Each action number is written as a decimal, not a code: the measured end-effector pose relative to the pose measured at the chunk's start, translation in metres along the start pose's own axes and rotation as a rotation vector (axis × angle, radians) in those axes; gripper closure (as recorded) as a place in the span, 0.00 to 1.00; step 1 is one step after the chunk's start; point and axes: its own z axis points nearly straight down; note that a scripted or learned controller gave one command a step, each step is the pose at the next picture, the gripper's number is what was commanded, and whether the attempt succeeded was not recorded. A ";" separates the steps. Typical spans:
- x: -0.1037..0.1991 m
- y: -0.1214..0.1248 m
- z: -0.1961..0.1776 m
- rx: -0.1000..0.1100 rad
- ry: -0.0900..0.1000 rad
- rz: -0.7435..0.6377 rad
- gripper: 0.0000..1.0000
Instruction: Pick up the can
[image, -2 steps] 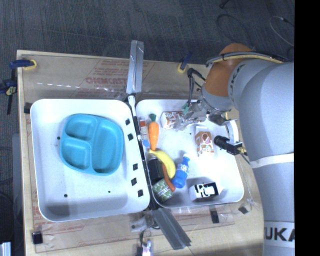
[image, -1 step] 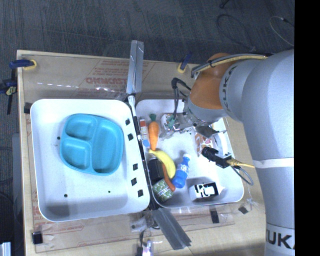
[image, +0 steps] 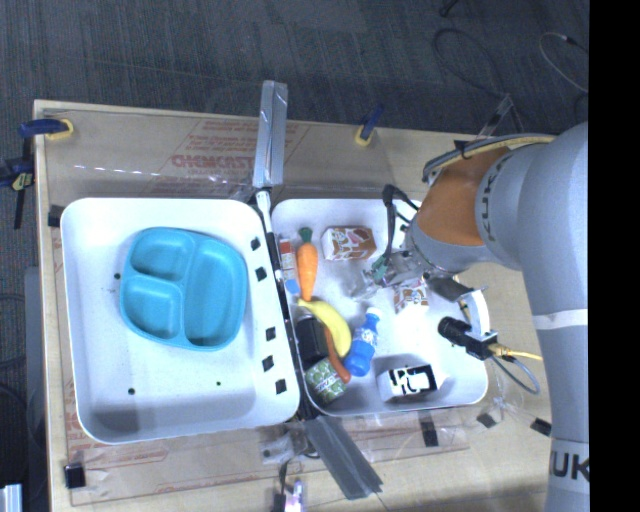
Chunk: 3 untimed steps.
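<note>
Hovering in the right bin (image: 455, 395), the gripper (image: 385, 270) is seen near a small packet (image: 411, 296); whether its pincer is apart or together cannot be told. The can (image: 326, 380) lies at the near-left corner, beside the banana (image: 331, 324). A clean descent squarely over it is needed.

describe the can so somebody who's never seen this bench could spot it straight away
Look in the right-hand white bin, along its left wall near the front corner. The small green-labelled metal can lies below the yellow banana and beside the blue bottle. It alone is a short green cylinder.
</note>
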 end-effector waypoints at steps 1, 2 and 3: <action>0.019 0.003 0.001 0.003 0.002 0.308 1.00; 0.018 0.003 0.001 0.003 0.002 0.308 0.00; 0.010 0.023 -0.022 0.000 0.001 0.305 0.00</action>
